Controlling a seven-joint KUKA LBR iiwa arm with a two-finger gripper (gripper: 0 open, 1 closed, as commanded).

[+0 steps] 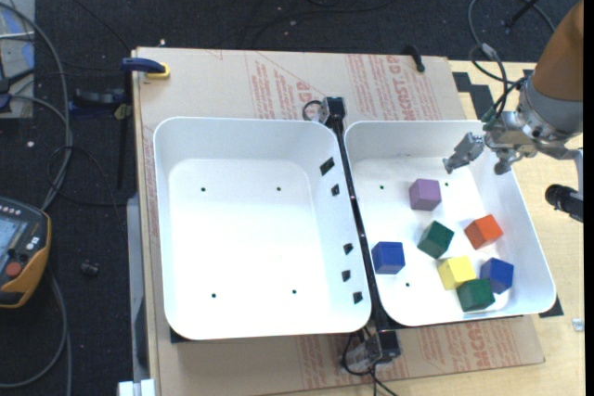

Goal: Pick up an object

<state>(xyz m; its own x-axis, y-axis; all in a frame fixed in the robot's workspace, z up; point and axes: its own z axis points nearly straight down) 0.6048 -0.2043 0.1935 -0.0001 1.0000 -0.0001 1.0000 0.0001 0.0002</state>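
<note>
The right bin (399, 144) holds several coloured cubes: a purple one (425, 193), a dark green one (434, 238), an orange one (483, 231), a blue one (388, 256), a yellow one (455, 271), a second blue one (498, 274) and a second green one (475, 294). My gripper (482, 157) hangs above the bin's far right part, up and to the right of the purple cube. It is open, its two fingers spread with nothing between them.
The left bin (186, 144) lies beside the right one, with a black divider strip (348, 209) between them. Both rest on a cardboard sheet (241, 79). Cables and a clamp (144, 67) sit beyond the bench's far left corner.
</note>
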